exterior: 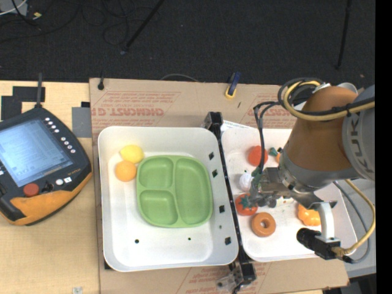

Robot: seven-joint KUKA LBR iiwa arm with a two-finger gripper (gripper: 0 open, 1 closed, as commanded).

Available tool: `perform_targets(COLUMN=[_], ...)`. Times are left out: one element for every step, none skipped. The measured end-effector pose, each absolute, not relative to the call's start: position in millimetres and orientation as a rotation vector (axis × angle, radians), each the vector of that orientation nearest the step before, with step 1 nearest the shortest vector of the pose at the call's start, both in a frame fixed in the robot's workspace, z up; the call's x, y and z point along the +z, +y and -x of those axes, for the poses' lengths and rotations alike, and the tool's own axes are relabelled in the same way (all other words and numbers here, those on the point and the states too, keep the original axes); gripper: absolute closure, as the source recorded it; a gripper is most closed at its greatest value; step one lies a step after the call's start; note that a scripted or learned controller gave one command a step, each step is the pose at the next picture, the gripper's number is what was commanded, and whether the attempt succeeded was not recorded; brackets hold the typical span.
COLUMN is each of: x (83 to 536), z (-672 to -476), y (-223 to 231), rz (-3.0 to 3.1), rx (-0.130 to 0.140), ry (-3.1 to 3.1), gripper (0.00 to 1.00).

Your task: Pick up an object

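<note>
- The grey arm with its orange band (318, 136) reaches in from the right over the right-hand shallow white bin (278, 250).
- Its two-finger gripper (254, 195) hangs low at that bin's left side, right above a small red round object (246, 207); whether the fingers are spread or pinching, I cannot tell, since the dark wrist parts hide them.
- A brown ring-shaped doughnut toy (264, 224) lies just beside the red object, toward the bin's near edge.
- An orange-red round piece (255, 155) sits near the far side of the same bin, and an orange chunk (308, 215) lies to the right, partly under the arm.
- The left-hand shallow white bin (116, 237) holds a green compartment tray (174, 190), with a yellow ball (130, 153) and an orange ball (125, 171) touching each other just beside its left rim.
- A black-and-orange control pendant (37, 161) rests on the tabletop (49, 250), well apart from the bins.
</note>
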State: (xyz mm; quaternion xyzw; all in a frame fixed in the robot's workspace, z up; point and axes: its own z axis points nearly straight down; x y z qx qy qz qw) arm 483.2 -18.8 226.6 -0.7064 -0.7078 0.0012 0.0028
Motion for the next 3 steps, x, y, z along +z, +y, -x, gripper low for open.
perform_targets(x=[223.1, 219.5, 218.2], z=[-479.5, -484.1, -481.8], y=[-20.7, -21.5, -34.4], rz=[2.217, 2.219, 2.219], rx=[0.004, 0.005, 0.005], ry=[-2.22, -2.219, -2.218], gripper=[1.0, 1.0, 1.0])
